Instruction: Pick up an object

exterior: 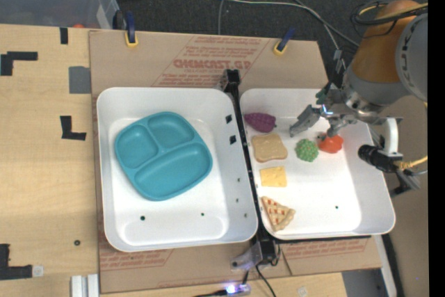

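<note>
1. The two-finger tool [320, 126] hangs with fingers spread, gripping nothing, over the right white bin [348, 209].
2. A small red-orange tomato-like toy [332, 143] lies just beside one fingertip, touching a bumpy green toy vegetable [306, 150].

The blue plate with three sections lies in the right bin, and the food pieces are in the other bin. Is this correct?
Not quite. The camera view shows the blue plate in the left bin; the food pieces, such as the bread and cheese, are in the right bin.
</note>
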Controlling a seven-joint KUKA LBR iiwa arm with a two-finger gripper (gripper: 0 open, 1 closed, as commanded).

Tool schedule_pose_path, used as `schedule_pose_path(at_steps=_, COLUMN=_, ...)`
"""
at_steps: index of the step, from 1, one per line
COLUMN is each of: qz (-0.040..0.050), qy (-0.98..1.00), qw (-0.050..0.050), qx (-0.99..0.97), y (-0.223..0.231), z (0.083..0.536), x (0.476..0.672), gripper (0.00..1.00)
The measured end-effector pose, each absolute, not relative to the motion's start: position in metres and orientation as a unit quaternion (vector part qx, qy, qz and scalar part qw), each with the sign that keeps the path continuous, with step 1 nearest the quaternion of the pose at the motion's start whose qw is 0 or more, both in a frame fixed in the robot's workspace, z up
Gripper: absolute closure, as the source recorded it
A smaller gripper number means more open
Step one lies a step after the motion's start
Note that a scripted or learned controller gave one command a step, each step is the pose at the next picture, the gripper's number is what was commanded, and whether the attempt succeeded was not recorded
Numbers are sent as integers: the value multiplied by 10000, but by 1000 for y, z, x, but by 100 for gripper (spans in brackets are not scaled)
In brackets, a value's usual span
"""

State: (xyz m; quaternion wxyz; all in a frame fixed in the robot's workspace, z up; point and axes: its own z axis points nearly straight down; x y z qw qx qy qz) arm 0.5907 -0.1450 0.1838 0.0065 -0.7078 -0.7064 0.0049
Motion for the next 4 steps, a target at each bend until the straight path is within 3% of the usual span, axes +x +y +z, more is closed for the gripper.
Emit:
schedule_pose_path(at_steps=1, qz=6, qy=-7077, qw=7, qx=-7065, y=-145, z=192, x=594, gripper=0)
schedule_pose_path(at_steps=2, qz=27, qy=-7075, qw=28, qx=-7067, y=-145, z=129, x=587, gripper=0)
schedule_pose_path(at_steps=3, qz=-6, qy=-7074, qw=-60, qx=-7067, y=-147, z=88, x=590, gripper=0)
schedule_pose_path(at_steps=4, qz=-43, qy=-7073, qw=-142, qx=-7068, y=-150, z=107, x=594, gripper=100)
